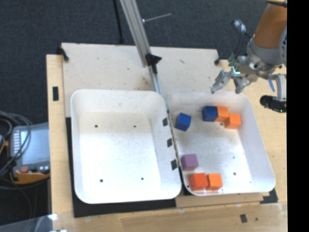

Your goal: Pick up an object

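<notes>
Near rim, right bin [260, 151]: I see two orange plastic cubes [205, 181] side by side against the front wall.
Just behind them: a small purple cube [189, 161] sits near the divider between the bins.
Middle: a blue cube [183, 121], tilted, stands alone.
Far end: a darker blue cube [209, 113] touches an orange pair [228, 117].
Left bin [120, 146]: shallow white plastic tray, speckled floor.
Beyond the far rim: my two-finger gripper [230, 83] hangs above the bench, fingers spread apart, gripping nothing.
</notes>
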{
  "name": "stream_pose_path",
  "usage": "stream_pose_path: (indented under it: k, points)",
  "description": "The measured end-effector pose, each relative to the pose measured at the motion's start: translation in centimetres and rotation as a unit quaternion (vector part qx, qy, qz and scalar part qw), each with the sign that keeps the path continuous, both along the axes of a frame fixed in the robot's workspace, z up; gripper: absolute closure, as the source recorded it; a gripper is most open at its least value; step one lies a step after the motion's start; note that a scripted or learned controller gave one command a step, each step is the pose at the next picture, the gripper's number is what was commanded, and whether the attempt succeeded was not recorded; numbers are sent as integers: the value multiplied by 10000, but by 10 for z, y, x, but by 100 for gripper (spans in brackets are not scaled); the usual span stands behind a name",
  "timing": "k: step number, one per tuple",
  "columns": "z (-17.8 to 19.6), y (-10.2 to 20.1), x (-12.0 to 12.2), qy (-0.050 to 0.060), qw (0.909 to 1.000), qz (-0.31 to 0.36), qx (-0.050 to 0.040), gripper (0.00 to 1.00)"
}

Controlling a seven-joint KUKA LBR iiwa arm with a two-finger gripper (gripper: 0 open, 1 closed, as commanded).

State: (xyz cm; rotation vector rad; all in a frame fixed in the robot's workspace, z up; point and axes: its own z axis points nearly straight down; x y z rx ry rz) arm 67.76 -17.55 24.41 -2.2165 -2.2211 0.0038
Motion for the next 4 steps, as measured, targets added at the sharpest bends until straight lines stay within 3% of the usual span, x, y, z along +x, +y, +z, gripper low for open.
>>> stream_pose_path:
  k: [1,3,4]
  points:
    - [3,-1,1,-19,10000,12,-22,0]
    - [-88,-3,-11,-11,10000,-3,-15,0]
    - [-111,-11,-7,-119,9999,-1,-45,0]
